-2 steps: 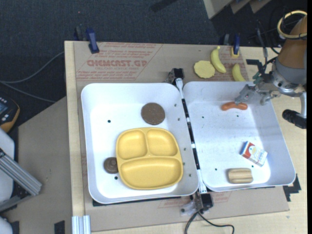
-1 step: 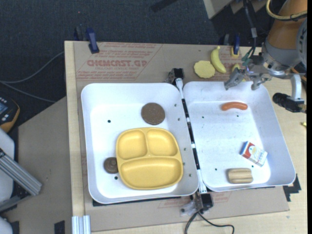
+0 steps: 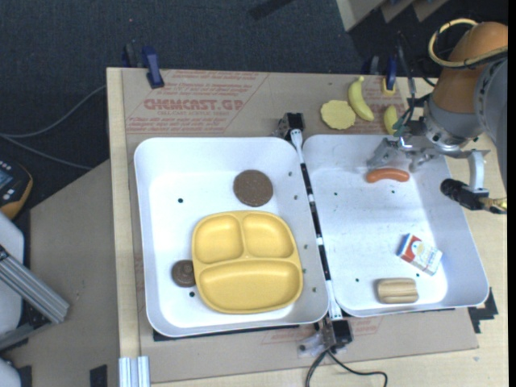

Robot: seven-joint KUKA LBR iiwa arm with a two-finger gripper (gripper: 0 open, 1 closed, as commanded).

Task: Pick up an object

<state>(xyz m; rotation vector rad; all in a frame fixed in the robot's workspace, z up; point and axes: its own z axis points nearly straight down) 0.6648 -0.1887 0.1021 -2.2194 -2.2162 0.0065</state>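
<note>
Right now, red sausage [image 3: 388,176] lying flat in the right bin [image 3: 363,240], up near its far wall, long axis running across the view. Directly above it, the tool [image 3: 397,153], hanging from the grey arm [image 3: 461,95] with its orange band; fingertips close over the sausage, touching or just clear of it, cannot tell which. Whether the fingers are spread or closed: cannot tell, too small and blurred against the metal. Nothing visibly clamped between them.

Further down the same bin, toward the near right, a small red, white and blue carton [image 3: 419,253], tilted. Just below that, near the front wall, a tan bread-like block [image 3: 396,290], lying lengthwise. Well apart from the sausage, both of them.

Across the divider, in the left bin [image 3: 157,216], a yellow divided plate [image 3: 246,261] with three compartments, taking up the near middle. Beyond it, toward the far wall, a round brown disc [image 3: 253,188], like a cookie or patty. Beside the plate's left edge, a smaller brown round piece [image 3: 184,273], touching or nearly touching the plate.

Outside the bins, on the counter [image 3: 201,103] behind the right bin: a yellow banana [image 3: 360,101], a flat round yellow piece [image 3: 338,114] just beside it, and another small yellow item [image 3: 390,118] partly hidden behind the tool. Blue clamp [image 3: 151,66] on the far left edge of the brown board.
</note>
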